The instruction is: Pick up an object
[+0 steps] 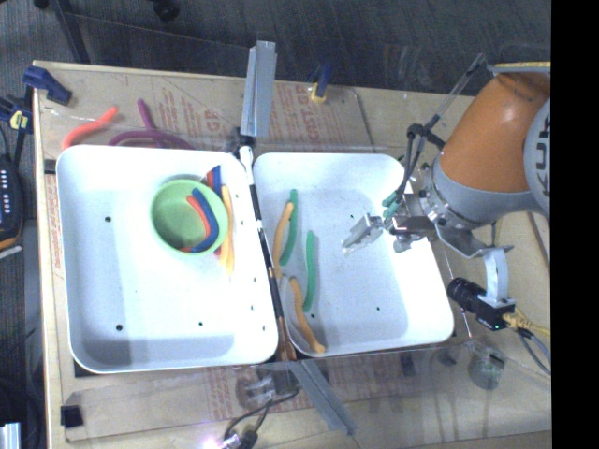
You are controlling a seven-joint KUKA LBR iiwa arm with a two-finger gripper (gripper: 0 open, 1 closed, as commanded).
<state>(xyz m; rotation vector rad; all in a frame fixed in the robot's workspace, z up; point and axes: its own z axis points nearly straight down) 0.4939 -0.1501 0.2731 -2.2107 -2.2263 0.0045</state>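
My gripper (359, 233) hangs over the right bin (412, 316), in its upper right part, with its fingers open and nothing between them. To its left, along the bin's left side, lie a long green strip (291, 219), an orange strip (281, 233), a second green strip (309, 271) and another orange strip (305, 320). All of them are apart from the gripper. In the left bin (112, 297) a green bowl (187, 217) holds red, blue and green curved pieces, with a yellow-orange strip (227, 230) at its right edge.
A grey metal bar (258, 87) stands behind the seam between the bins. Orange (90, 127) and purple (150, 138) tubes lie on the bench behind the left bin. A blue clamp (321, 79) sits at the back edge. Cables and a small black device (475, 303) hang under the arm at right.
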